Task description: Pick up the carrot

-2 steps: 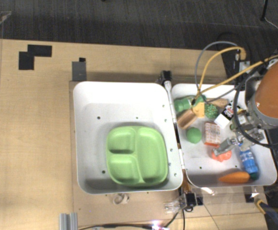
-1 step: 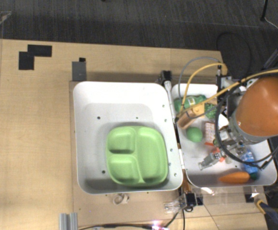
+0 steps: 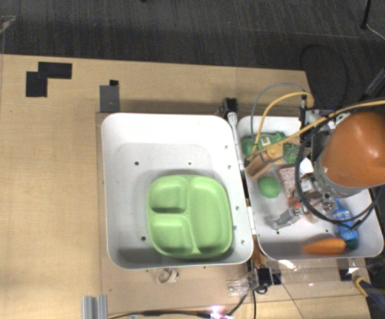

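Gripper (image 3: 291, 216) hardware is seen low in the right bin, below the orange wrist band (image 3: 364, 149) that fills the right middle of the frame; whether it is open or closed cannot be told, as cables and the wrist cover much of it. Nothing is seen to be held.

The carrot (image 3: 324, 246) is found at the lower right of the frame, lying roughly level along the near wall of the right bin (image 3: 372, 244), just below and to the right of the gripper. A blue object (image 3: 347, 234) lies close beside its right end. A green ball (image 3: 269, 187) and other small items sit further up in the same bin. The left bin (image 3: 119, 178) holds a green divided plate (image 3: 190, 213).

For a sound pick, the tool is best moved toward the lower right and centred over the carrot's middle. The grasp is best closed across its narrow width, clear of the bin wall and the blue object.
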Robot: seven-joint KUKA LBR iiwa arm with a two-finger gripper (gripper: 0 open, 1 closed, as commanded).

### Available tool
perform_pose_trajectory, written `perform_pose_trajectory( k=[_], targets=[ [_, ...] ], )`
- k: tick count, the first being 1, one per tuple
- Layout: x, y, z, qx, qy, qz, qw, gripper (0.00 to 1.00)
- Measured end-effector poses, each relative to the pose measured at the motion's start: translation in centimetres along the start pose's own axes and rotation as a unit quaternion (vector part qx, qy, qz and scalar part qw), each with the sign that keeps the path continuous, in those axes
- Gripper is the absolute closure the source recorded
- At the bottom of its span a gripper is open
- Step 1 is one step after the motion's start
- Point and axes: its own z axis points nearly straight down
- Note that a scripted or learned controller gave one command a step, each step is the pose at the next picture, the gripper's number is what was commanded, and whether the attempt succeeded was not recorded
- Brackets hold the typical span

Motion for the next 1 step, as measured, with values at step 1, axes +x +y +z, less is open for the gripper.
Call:
perform_pose_trajectory(
  k=[1],
  targets=[
    [-2.02,2.07,-0.12,0.003,0.002,0.075,0.9972,0.00]
  ],
)
